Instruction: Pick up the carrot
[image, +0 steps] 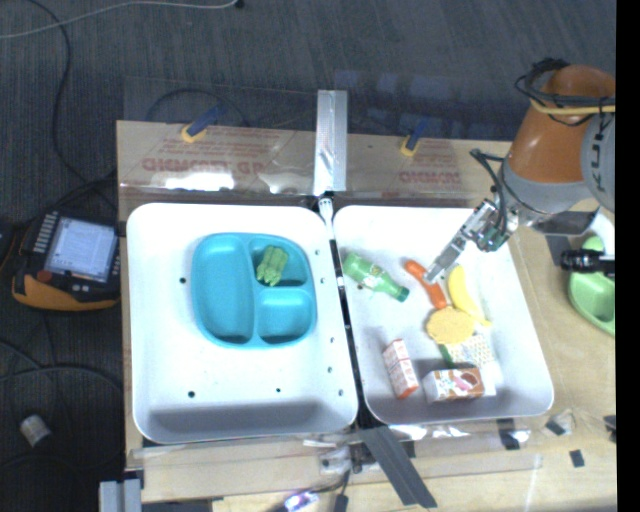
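Note:
The carrot (424, 282) is a small orange piece lying in the right bin (520, 300), between a green bottle (375, 277) and a banana (459, 290). My gripper (440, 268) reaches in from the upper right at a slant. Its tip is just right of the carrot's upper end, very close to it or touching it. The carrot still lies on the bin floor.
A yellow round item (450, 326) and two small cartons (401, 368) (455, 384) lie in the near part of the right bin. The left bin (160, 330) holds a blue divided tray (225, 300) with a green item (271, 263) in one compartment. A metal divider (331, 140) stands at the back.

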